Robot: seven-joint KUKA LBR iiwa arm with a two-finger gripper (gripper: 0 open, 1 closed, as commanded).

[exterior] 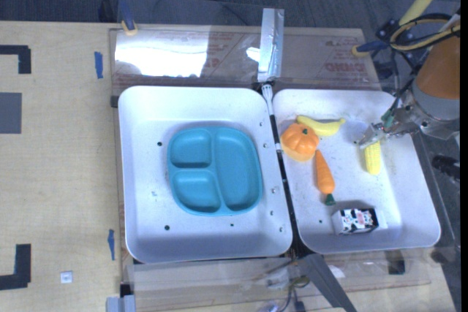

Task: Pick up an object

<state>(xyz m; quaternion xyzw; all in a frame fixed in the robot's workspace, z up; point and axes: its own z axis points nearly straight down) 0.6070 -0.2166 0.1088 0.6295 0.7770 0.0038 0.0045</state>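
On the bench (51,179), two shallow white bins sit side by side. Left bin (139,120): contains one blue divided plate (216,169) with three compartments, lying flat near the bin's centre. Right bin (417,219): contains five loose items.

Item positions in the right bin:
- Small orange pumpkin (300,142), at the upper left, close to the wall shared with the left bin.
- Yellow banana (322,126), just behind the pumpkin and touching or nearly touching its top edge.
- Orange carrot (324,173), in front of the pumpkin, lying lengthwise with its green tip toward the front of the bin.
- Black-and-white cow-patterned carton (356,220), near the front wall, well apart from the carrot's tip.
- Yellow corn cob (372,156), right of centre, lying roughly upright in the view.

The arm (439,84) enters from the right, with its orange band over the bin's upper right corner. The tool (376,134) is positioned low over the right bin, directly at the upper end of the corn cob. Whether its fingers are spread or closed cannot be determined, and contact with the corn cob cannot be confirmed. No item is visibly lifted from the bin floor.
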